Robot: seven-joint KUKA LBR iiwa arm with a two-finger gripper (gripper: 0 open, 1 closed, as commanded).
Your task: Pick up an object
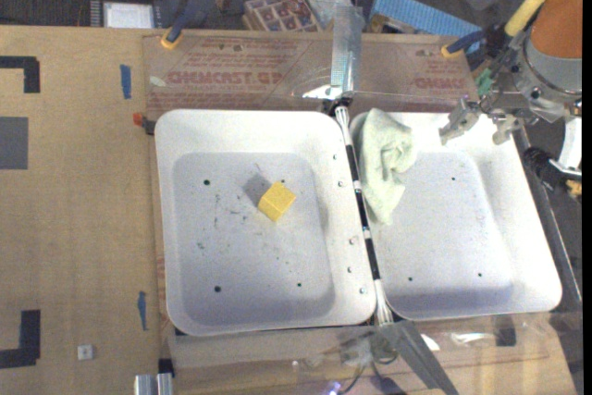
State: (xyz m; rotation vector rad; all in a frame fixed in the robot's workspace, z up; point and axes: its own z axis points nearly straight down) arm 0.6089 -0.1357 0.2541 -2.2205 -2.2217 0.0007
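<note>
A clear plastic sheet [305,74] lying across the brown cardboard at the far edge of the two white bins carries red printed lettering. It appears mirrored or upside down and cannot be read with certainty. No other text in the scene is legible.

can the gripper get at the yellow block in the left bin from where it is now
Probably yes. The yellow block sits alone on the left bin's floor, open from above. The gripper is over the right bin's far edge, beyond the crumpled cloth.
</note>
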